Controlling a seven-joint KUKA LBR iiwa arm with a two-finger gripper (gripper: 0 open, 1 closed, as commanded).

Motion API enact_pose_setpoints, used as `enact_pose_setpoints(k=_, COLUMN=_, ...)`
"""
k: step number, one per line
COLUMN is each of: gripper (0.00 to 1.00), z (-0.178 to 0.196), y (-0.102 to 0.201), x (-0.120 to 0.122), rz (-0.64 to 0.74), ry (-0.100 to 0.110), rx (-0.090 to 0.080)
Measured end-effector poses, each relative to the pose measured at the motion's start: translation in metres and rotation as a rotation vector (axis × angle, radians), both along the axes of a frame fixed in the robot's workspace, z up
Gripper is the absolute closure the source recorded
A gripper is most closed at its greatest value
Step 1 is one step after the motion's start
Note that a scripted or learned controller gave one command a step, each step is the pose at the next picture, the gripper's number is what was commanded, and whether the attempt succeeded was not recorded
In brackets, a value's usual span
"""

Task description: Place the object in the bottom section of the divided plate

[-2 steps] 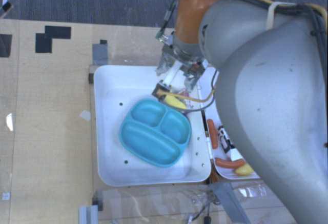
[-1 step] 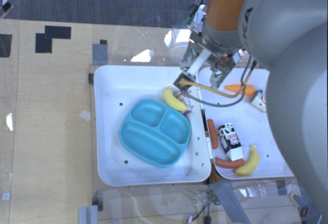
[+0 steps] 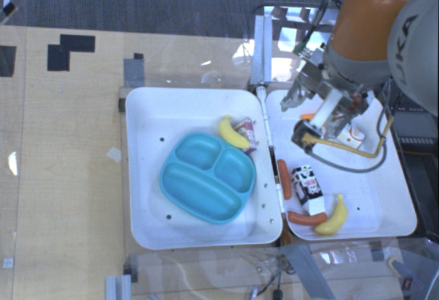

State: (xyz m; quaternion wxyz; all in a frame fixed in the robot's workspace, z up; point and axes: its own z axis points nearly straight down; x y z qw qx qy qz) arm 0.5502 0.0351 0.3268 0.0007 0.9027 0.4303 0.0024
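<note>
A blue divided plate point(image 3: 206, 178) lies in the left bin point(image 3: 147, 154), with two small sections at the far side and one long section at the near side. All its sections hold nothing. A yellow banana point(image 3: 233, 132) rests just beyond the plate's far right rim, on a small wrapped packet point(image 3: 247, 130). My gripper point(image 3: 293, 98) hangs over the far left part of the right bin point(image 3: 384, 209), close to the wall between the bins. I see nothing clearly held in it.
In the right bin lie a red sausage point(image 3: 283, 178) along the left wall, a black-and-white carton point(image 3: 309, 190), a second sausage point(image 3: 305, 218) and another banana point(image 3: 334, 216) near the front. A small orange piece point(image 3: 309, 115) and a white card point(image 3: 353, 134) lie under the wrist.
</note>
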Motion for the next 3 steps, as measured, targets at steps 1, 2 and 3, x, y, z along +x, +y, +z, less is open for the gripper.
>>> enact_pose_setpoints(k=1, gripper=0.00, z=0.045, y=-0.063, x=-0.057, rz=-0.140, ry=-0.001, rx=0.000)
enact_pose_setpoints(k=2, gripper=0.00, z=0.012, y=-0.101, x=-0.049, rz=-0.161, ry=0.002, rx=-0.001)
enact_pose_setpoints(k=3, gripper=0.00, z=0.061, y=-0.205, x=-0.023, rz=-0.195, ry=0.000, rx=-0.002)
